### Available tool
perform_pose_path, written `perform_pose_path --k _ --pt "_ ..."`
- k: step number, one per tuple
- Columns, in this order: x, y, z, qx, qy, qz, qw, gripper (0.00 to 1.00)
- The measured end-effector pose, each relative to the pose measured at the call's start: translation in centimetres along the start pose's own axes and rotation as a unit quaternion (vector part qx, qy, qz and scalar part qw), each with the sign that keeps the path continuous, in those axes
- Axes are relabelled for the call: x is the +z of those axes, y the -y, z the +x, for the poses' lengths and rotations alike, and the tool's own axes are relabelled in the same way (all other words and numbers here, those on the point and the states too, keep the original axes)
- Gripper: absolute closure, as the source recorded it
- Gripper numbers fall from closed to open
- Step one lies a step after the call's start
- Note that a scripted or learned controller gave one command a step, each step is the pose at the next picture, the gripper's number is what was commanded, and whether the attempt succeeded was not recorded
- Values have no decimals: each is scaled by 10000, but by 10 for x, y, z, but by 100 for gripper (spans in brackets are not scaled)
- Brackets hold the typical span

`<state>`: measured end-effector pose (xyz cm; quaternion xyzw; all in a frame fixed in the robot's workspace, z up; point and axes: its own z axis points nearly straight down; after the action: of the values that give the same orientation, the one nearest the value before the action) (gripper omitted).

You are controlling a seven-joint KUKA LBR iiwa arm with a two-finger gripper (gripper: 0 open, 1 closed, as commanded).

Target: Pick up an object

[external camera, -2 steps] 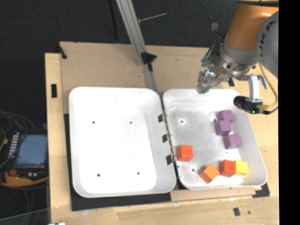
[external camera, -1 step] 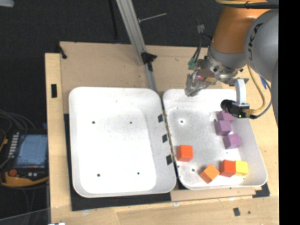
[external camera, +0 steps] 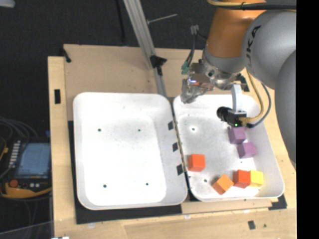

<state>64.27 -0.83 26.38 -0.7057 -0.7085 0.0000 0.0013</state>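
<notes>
Using the left bin as the landmark: far to its left, off the bench edge on the dark floor, a small device with a blue screen sits among loose cables. The bench itself is pale wood, and a black mat shows under the bin's left and lower rims. The left bin's white floor is lightly speckled, with four small dark dots. Above its upper right corner a grey metal strut slants up and away.

Touching the left bin's right rim is the right bin, joined by small black clips. Just right of that shared rim lies an orange cube. Further right along the near rim are an orange block, a red cube and a yellow cube, close together. Above them sit two purple cubes, one touching the other.

The gripper hangs over the right bin's upper left corner, just beyond the left bin's top right corner; whether it is open or closed cannot be told, and nothing is visibly held. The grey arm with its orange band rises to the right.
</notes>
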Motion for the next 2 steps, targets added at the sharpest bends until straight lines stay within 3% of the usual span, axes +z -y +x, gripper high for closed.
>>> perform_pose_path --k 2 --pt "22 27 94 -10 10 11 10000 100"
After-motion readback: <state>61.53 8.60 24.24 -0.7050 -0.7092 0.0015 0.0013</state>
